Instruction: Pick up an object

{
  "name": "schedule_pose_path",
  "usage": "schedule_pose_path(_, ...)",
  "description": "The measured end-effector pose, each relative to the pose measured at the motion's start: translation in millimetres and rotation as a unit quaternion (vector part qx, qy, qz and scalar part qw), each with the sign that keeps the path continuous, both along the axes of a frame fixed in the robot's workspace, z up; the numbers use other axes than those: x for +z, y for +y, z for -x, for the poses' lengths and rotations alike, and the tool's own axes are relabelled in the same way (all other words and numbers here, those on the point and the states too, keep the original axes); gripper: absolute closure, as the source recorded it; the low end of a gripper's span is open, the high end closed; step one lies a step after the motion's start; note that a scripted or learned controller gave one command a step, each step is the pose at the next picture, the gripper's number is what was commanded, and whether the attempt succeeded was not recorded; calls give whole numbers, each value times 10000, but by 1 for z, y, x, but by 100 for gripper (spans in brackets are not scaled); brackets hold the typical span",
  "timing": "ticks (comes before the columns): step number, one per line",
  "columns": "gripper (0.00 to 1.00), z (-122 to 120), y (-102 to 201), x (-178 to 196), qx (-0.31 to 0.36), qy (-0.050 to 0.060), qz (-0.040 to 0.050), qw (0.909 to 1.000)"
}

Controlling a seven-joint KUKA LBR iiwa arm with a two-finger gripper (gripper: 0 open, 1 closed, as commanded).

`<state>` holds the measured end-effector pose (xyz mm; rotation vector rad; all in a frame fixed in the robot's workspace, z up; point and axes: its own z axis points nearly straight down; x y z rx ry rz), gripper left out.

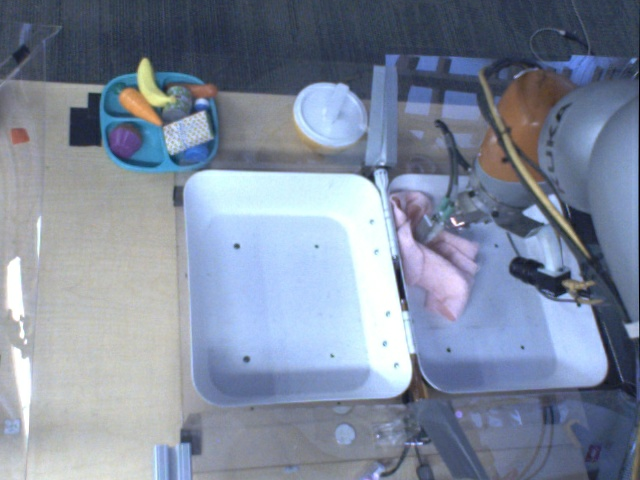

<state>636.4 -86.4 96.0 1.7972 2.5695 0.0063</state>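
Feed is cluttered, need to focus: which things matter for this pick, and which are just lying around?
In play:
- pink cloth in the right bin
- claw, down at the cloth

Lying about:
- left bin
- blue tray of toy food
- white lidded cup

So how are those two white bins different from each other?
The left bin looks bigger and squarer, while the right bin looks narrower in this slanted view. The right bin has a pink cloth lying crumpled near its left wall, with the robot's hand down at it; the left bin shows just its bare floor. Both are shallow, white and dotted with small holes.
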Motion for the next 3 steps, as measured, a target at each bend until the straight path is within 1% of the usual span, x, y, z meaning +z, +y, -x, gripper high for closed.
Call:
schedule_pose_path(1, 0, 25, -3, -6, 168, -27, 1, 9999)
schedule_pose_path(3, 0, 25, -3, -6, 169, -28, 1, 9999)
